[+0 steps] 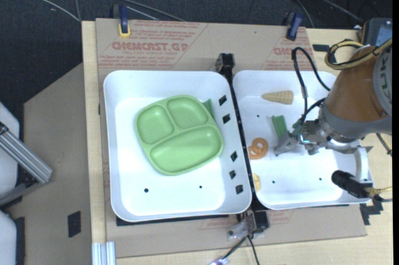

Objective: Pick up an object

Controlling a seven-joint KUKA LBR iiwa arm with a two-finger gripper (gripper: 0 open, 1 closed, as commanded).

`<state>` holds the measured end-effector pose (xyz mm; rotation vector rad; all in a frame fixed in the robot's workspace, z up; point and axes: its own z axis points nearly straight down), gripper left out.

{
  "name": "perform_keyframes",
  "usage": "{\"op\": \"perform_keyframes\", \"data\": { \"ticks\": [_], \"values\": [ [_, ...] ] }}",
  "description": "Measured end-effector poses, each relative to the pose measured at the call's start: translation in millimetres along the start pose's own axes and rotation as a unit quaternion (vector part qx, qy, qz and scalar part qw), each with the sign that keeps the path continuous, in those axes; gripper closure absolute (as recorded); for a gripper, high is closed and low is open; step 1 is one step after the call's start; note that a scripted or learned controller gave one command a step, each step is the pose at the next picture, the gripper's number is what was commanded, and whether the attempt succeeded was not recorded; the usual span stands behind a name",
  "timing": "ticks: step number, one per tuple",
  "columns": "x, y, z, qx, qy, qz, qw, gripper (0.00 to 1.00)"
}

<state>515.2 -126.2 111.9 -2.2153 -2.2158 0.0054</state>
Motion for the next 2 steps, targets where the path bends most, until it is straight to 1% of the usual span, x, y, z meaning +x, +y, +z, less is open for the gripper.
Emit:
{"op": "perform_keyframes", "data": {
  "ticks": [1,2],
  "values": [
    [-0.6,1.8,-14.8,-0.004,-0.001,0.0,1.0,1.0],
    [6.5,1.5,-76.5,-0.008,-0.002,-0.001,1.0,1.0]
  ]
}}
